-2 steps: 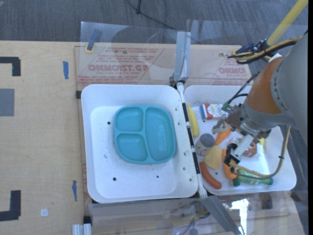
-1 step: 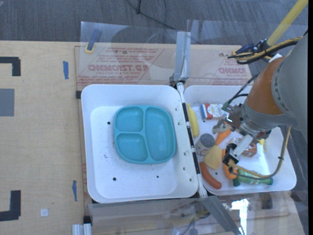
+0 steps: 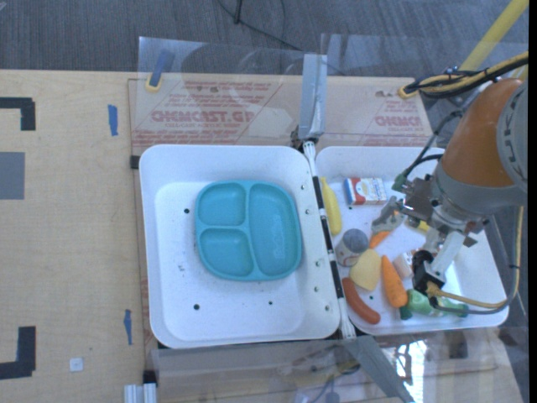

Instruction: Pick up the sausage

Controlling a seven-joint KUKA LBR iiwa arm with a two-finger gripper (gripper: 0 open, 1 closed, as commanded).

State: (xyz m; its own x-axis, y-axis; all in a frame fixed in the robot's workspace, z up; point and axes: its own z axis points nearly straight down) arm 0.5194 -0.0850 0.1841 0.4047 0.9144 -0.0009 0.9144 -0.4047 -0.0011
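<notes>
Gripper sits over the middle of the right bin, nothing visibly in it; can't tell if it is released or clenched. A small orange piece is just below it, and a grey round object to its lower left. A red-and-white carton lies above it near the bin's far wall, with a yellow banana-like piece along the left wall. A pale yellow lump and a carrot lie between the gripper and the sausage. The sausage is in the near-left corner of the right bin, against the wall, apart from the gripper. A green item lies right of the carrot. The left bin holds a teal divided plate.
</notes>
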